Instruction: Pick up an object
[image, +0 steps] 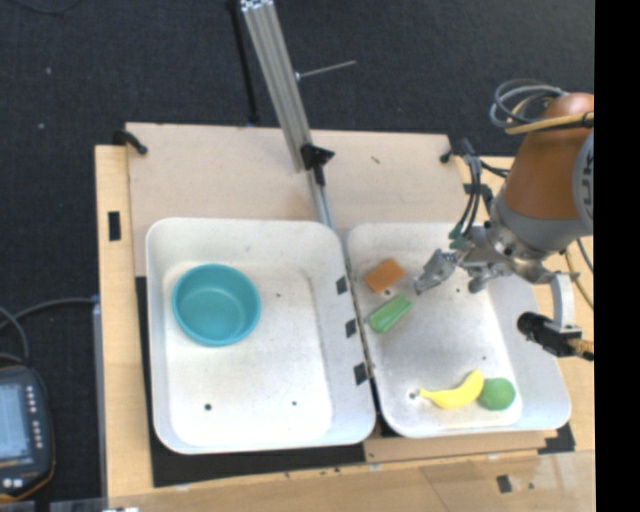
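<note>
Robotics lab: bench (200, 185), white bins (250, 420), teach pendant (20, 430)

bins (250, 400): white, matt, speckled plastic | bowl (216, 304) left of my fingers: smooth teal plastic; banana (452, 392) below them: glossy plastic

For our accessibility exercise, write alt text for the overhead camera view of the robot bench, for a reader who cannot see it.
A grey-and-orange robot arm reaches from the right, its gripper open above the right white bin, which holds an orange block, a green block, a yellow banana and a green ball. The left white bin holds a teal bowl.
</note>
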